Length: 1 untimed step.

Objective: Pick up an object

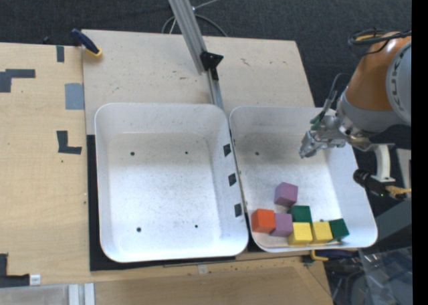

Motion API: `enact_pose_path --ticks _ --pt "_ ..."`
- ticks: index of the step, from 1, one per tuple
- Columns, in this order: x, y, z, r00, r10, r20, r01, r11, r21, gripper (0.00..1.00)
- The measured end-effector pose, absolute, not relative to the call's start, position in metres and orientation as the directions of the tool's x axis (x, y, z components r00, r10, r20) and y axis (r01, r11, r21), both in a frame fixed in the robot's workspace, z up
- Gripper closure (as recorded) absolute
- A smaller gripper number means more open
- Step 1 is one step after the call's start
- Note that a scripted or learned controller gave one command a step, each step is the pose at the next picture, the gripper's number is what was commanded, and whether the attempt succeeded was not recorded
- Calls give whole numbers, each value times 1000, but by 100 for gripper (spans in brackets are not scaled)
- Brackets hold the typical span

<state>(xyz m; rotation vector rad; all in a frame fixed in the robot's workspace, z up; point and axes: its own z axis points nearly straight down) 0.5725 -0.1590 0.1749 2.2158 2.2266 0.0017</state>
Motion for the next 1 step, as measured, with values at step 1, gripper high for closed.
enact_pose_path --ticks 1 --pt "647 -183 210 -4 1000 -3 1000 4 7 100"
